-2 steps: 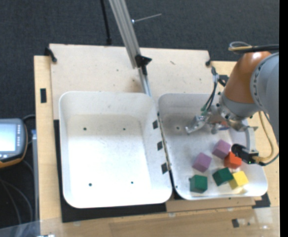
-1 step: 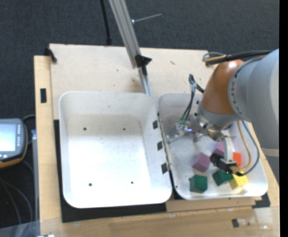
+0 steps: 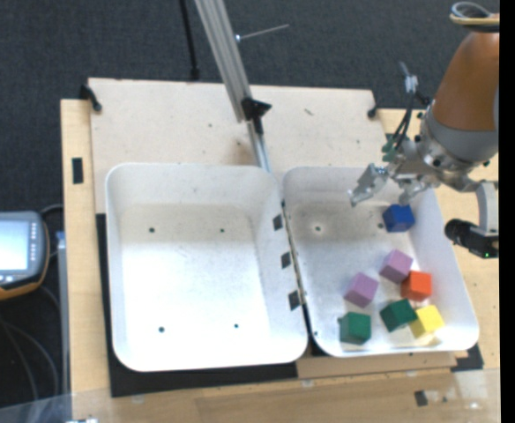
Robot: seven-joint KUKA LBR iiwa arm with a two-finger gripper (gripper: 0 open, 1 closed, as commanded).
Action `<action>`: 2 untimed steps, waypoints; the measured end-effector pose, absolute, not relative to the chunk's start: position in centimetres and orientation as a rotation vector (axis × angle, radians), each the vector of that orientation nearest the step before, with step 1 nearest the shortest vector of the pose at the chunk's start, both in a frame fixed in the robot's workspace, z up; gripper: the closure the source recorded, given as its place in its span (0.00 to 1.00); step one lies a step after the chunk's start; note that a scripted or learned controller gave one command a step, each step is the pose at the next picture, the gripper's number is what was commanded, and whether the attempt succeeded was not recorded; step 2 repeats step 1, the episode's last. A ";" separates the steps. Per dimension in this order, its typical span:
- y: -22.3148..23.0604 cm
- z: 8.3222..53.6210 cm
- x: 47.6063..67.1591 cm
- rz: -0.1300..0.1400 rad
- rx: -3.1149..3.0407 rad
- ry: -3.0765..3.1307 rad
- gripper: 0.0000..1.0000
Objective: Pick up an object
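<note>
Nearest the camera, along the front of the right bin (image 3: 447,263), sat a cluster of small blocks. A dark green cube (image 3: 356,327) was at the front-left. A second green cube (image 3: 398,314) was just right of it, touching a yellow cube (image 3: 429,320) near the front-right corner. Behind those were a lilac cube (image 3: 361,289), then an orange cube (image 3: 418,284) pressed against another lilac cube (image 3: 398,263). All matte, solid-coloured, approx. the same size.

Farther back, well apart from the cluster, a blue cube (image 3: 399,217) lay by the bin's right wall — bright blue, tilted a bit, with its top edge just under the gripper (image 3: 383,183). The gripper hung above the bin's rear right part. One metal finger (image 3: 364,186) stuck out toward the left, but the rest was tangled w/ cables and wrist hardware. Couldn't tell if the fingers were apart or together, and nothing showed between them.

The left bin (image 3: 116,236) had only dark specks on its floor.

Hard to read: the arm (image 3: 469,86) was cut off at the view's right, so only its orange band and grey wrist showed. A slanted aluminium rail (image 3: 227,51) crossed the bench (image 3: 178,122) at the back, running out of the top of the view. At far left a grey screen device (image 3: 6,245) was partly cropped — its display was washed out.
</note>
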State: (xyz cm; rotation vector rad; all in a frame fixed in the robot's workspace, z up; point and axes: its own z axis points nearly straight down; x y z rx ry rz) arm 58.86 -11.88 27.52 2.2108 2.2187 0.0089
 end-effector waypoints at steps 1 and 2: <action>-16.6 35.7 58.5 0.006 2.217 2.210 0.00; -16.6 35.7 58.5 0.006 2.217 2.210 0.00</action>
